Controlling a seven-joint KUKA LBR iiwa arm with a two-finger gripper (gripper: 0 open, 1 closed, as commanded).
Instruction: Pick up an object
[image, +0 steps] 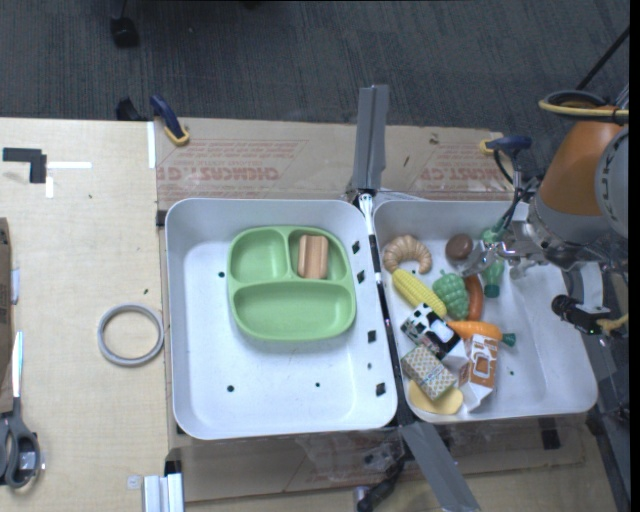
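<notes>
The right bin (545, 385) holds a pile of toy food: a tan croissant (408, 250), a brown ball (459, 246), a yellow corn cob (418, 290), a green bumpy vegetable (452, 294), a reddish sausage (474, 299), an orange carrot (476, 328), a black-and-white cow figure (428, 327), an orange carton (482, 362) and a checked box (428, 371). My gripper (496, 262) hangs low at the bin's upper middle, just right of the brown ball and above the sausage. Nothing visible is lifted off the pile.
The left bin (200, 370) carries a green divided plate (290, 305) with a tan hot dog (313, 256) in its upper right compartment. A grey ring (130, 333) and scissors (18, 440) lie on the bench at left. The arm's body (585, 190) looms over the right bin's far right.
</notes>
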